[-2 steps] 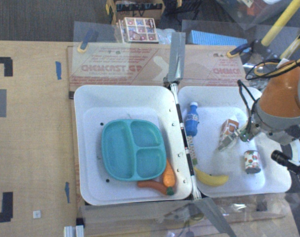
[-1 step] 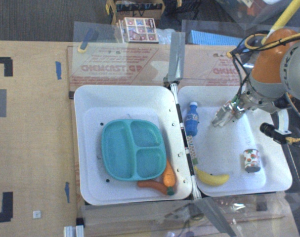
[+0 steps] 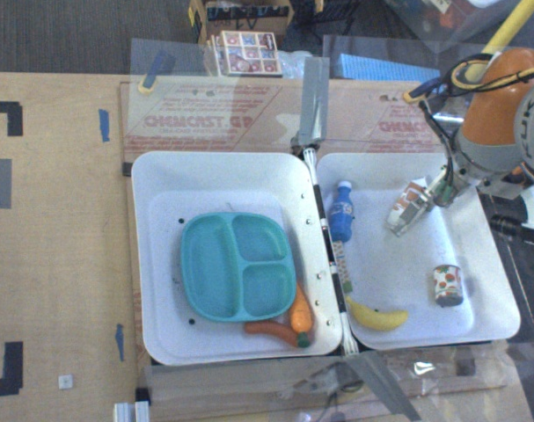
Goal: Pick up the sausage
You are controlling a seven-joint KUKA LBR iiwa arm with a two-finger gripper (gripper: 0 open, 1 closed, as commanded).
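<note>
Lying in left bin [image 3: 152, 183]: sausage [image 3: 271, 331]

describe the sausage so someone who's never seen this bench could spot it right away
Start at the left white bin, which holds a teal divided tray. Go to the tray's near right corner, where a carrot lies. The sausage lies just beyond the tray's near edge, a thin reddish-brown link lying flat; it is darker and slimmer than the bright orange carrot it meets at its right end.

Sausage [image 3: 268, 330] partly hidden beneath the carrot [image 3: 302, 310].
</note>
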